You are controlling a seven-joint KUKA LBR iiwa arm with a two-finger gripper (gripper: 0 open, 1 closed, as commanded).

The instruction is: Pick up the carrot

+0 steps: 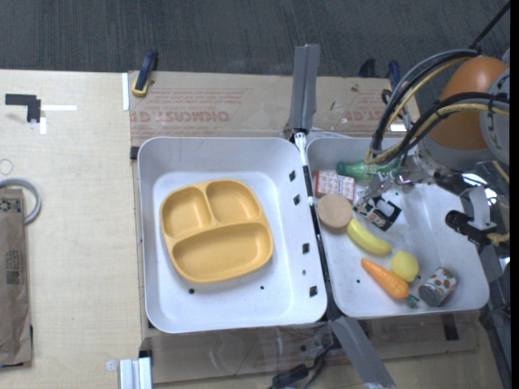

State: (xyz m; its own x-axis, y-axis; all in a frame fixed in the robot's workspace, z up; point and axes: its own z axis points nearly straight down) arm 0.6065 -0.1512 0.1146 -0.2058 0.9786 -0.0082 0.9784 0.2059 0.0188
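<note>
Across the bench, two shallow white bins sit side by side: the left bin (154, 241) and the right bin (462, 290), and places below are given from the carrot. That carrot (384, 278) lies on the floor of the right bin toward its near edge, orange, slanted, with its green tip pointing to the lower right. Well to its left, in the left bin, rests a yellow three-part plate (216, 230). Up and to the carrot's right the grey arm (470, 112) with its orange band reaches in. The gripper (381, 197) hangs above the carrot in the picture, well apart from it, over the far part of the right bin; how wide its claw stands I cannot tell, and nothing can be made out in its grasp. Just above the carrot lies a banana (368, 237), beyond it a tan round disc (334, 211). A lemon (405, 265) sits just right of the carrot, a small can (438, 286) further right
</note>
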